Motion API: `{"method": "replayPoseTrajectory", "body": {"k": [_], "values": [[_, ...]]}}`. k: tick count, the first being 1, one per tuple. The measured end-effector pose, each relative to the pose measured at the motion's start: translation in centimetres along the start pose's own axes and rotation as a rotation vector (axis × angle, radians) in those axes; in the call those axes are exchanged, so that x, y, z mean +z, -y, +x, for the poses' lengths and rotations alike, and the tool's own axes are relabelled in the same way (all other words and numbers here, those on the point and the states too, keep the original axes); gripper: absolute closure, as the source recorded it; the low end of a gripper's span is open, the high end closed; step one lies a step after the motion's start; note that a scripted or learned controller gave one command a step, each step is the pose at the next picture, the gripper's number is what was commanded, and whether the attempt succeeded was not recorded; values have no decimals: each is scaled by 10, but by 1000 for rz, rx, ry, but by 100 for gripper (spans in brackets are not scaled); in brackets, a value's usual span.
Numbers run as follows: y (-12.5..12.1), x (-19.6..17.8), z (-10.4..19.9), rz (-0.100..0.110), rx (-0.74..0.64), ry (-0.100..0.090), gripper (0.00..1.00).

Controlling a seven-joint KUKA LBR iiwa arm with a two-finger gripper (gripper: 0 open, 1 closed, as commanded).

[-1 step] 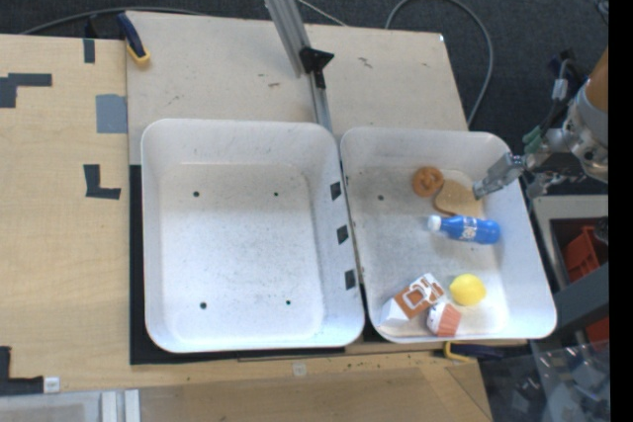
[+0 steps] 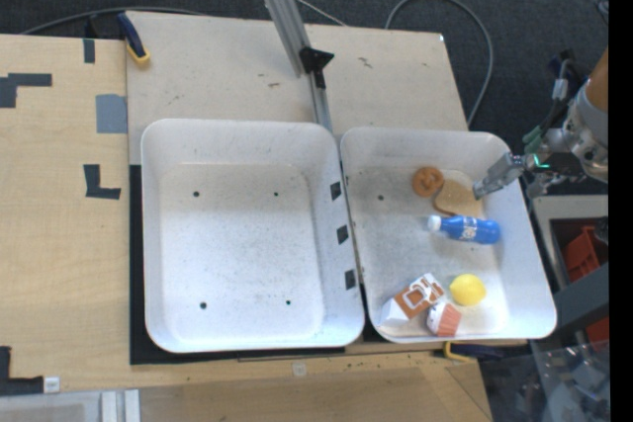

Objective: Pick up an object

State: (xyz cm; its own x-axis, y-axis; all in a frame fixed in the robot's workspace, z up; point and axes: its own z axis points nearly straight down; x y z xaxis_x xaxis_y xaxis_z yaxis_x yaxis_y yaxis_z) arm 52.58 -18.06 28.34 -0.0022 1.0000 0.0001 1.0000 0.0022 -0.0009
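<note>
The right bin (image 2: 415, 137) holds several objects. A brown round piece (image 2: 427, 180) lies beside a tan bread-like slice (image 2: 458, 200). Below them a blue bottle (image 2: 467, 229) lies on its side. Near the front are a yellow lemon (image 2: 467, 290), an orange-and-white carton (image 2: 419, 296) and a small red-and-white item (image 2: 444, 318). My gripper (image 2: 493, 179) reaches in from the right over the bin's right rim, just right of the tan slice. I see nothing held in it.
The left bin (image 2: 237, 128) stands beside the right one. A metal pole (image 2: 282, 0) slants down from the top to the bins' shared back edge. A cable (image 2: 465, 15) loops on the dark floor behind the bench.
</note>
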Motion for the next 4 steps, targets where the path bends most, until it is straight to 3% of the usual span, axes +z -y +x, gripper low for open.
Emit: {"method": "replayPoseTrajectory", "body": {"k": [3, 4], "values": [[-8, 140, -6, 5, 1, -1, 0], [-9, 128, -6, 2, 0, 0, 100]]}}
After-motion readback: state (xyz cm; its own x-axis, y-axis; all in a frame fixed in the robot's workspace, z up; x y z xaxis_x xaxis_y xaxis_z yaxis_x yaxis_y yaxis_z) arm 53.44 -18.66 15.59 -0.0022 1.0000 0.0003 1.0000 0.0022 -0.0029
